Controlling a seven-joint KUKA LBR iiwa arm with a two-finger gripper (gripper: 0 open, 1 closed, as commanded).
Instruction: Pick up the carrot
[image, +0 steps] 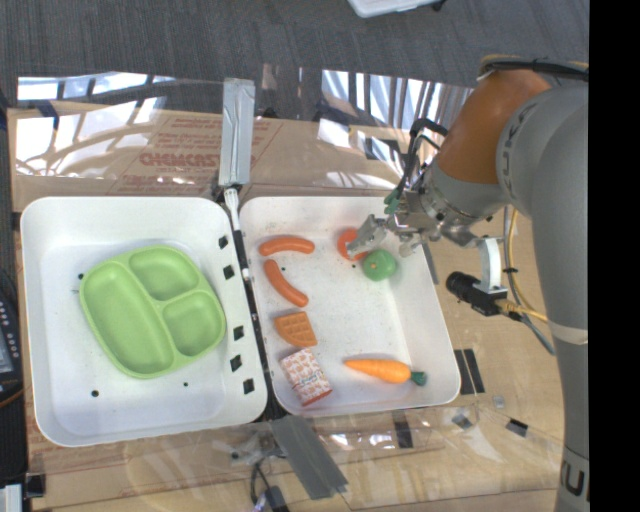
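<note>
The carrot (381, 370), orange with a small green tip, lies near the front edge of the right bin (425, 300). My gripper (384, 232) hangs over the far right part of that bin, well behind the carrot. It sits just above a red tomato (347, 243) and a green round fruit (379, 265). I see nothing held between the fingers, and the carrot lies free on the bin floor.
The right bin also holds two sausages (287, 245) (286, 282), an orange wedge-shaped piece (296, 329) and a small red-and-white carton (304, 377). A green divided plate (152, 310) lies in the left bin (50, 230). Cardboard and tape lie behind the bins.
</note>
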